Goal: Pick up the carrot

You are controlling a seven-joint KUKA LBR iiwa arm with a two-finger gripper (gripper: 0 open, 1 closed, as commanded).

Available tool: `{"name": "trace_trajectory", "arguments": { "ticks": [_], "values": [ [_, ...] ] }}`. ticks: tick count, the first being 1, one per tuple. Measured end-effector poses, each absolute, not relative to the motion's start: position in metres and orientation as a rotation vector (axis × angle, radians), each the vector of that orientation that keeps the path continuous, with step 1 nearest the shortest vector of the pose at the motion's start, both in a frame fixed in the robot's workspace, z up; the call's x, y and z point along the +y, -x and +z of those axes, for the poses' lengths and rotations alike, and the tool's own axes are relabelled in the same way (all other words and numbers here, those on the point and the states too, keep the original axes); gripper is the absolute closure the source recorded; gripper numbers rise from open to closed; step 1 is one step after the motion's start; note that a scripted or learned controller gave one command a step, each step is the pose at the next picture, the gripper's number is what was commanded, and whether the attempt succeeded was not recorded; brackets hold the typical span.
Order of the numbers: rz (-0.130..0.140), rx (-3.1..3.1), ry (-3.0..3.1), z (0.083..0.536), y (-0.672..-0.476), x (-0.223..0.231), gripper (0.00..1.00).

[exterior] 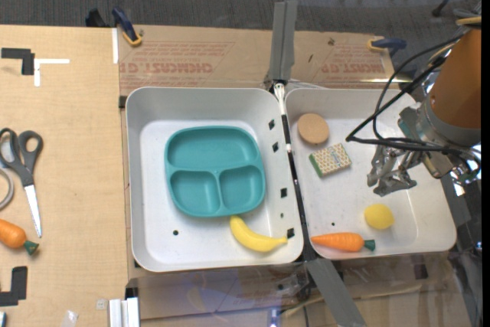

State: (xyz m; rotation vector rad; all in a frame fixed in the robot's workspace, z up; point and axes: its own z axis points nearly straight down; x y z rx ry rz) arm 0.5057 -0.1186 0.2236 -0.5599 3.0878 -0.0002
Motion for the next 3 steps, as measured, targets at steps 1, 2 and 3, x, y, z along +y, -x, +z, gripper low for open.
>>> {"name": "trace_trajectory", "arguments": {
  "ticks": [1,2,3],
  "values": [
    [0.0,3.138,0.014,0.226,-0.507,-0.142,1.0],
    [0.0,3.138,0.014,0.226,-0.507,-0.142,0.0],
    [0.001,3.134,-0.158,0.092,-0.505,-0.114,0.0]
  ]
}}
